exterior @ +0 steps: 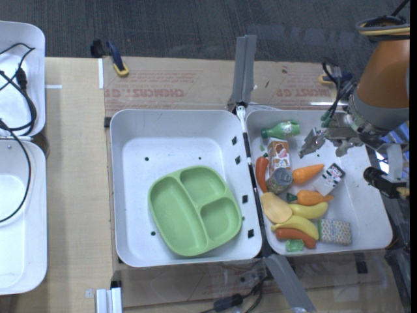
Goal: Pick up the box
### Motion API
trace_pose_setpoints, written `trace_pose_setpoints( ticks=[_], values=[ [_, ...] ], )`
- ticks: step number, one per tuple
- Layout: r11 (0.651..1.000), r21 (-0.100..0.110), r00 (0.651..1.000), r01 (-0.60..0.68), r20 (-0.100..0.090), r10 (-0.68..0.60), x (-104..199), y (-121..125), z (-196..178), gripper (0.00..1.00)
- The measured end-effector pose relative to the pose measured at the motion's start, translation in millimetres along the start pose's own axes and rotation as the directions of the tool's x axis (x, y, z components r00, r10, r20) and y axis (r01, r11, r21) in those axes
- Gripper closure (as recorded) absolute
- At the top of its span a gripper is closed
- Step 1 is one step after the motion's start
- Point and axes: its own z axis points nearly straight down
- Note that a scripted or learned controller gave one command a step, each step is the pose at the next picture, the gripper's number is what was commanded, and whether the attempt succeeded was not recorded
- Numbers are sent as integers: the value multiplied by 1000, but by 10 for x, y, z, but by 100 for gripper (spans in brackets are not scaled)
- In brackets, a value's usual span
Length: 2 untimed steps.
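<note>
Two white bins sit side by side on the desk, the left bin [124, 175] carrying a green divided plate [194, 209] and the right bin [371, 227] crowded with toy food, bananas [301, 219] nearest the camera. Farther back, the small white box [333, 177] lies near a carrot [309, 173], just below the hand [329, 142], which hangs with fingers spread and nothing between them. The reach seems unfinished; next it must drop slightly toward the camera and straddle the box.
</note>
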Motion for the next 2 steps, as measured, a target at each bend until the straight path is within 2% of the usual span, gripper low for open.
trace_pose_setpoints(
  ticks=[1, 2],
  values=[
    [982, -18, 982, -191, -2, 190, 190, 82, 945, 0],
    [923, -39, 924, -383, -13, 383, 258, -373, 1017, 0]
  ],
)
